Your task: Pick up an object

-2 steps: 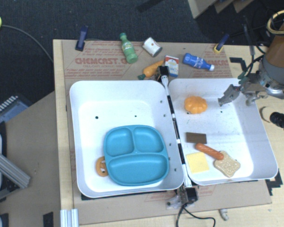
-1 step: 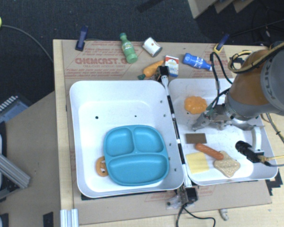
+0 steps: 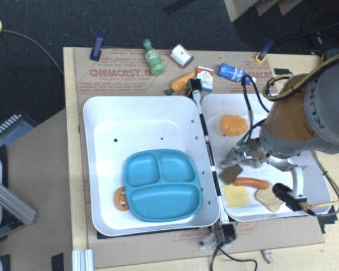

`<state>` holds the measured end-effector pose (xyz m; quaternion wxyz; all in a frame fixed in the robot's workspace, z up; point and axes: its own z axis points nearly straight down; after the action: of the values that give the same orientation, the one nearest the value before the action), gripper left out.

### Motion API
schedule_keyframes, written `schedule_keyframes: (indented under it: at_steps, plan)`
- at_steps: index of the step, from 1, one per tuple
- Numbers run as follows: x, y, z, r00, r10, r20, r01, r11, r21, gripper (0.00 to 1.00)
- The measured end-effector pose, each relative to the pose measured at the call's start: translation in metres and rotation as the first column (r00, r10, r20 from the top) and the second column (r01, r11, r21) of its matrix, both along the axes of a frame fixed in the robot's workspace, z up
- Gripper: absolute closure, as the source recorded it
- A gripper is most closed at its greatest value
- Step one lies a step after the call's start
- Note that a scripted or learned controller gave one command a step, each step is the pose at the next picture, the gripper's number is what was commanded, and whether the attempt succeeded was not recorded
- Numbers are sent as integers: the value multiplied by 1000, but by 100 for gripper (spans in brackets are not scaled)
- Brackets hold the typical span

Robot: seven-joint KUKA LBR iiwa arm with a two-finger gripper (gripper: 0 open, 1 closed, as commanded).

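Jaws [image 3: 233,161] low in right bin [image 3: 322,179], over brown slab [image 3: 229,175] near its left wall; cannot tell how open. Slab looks light, stiff, flat: pinch across its edges. Sausage [image 3: 251,182] just beside.

both bins [image 3: 101,151] white. divided plate [image 3: 161,184] light blue, w/ a tan pretzel [image 3: 121,199] at its edge. right bin: orange blob [image 3: 233,125], red-orange sausage [image 3: 251,182], pale yellow cheese slice [image 3: 236,196], beige bread [image 3: 268,199]. bottle [image 3: 153,57] green (white cap). can [image 3: 232,72] blue. arm [image 3: 305,117] grey w/ orange band.
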<state>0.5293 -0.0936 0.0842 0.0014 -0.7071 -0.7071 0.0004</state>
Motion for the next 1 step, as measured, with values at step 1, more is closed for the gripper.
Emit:
schedule_keyframes:
  at_steps: [1]
  plan:
    - [-2,2,0,1000,-1,0,1,1000,0,0]
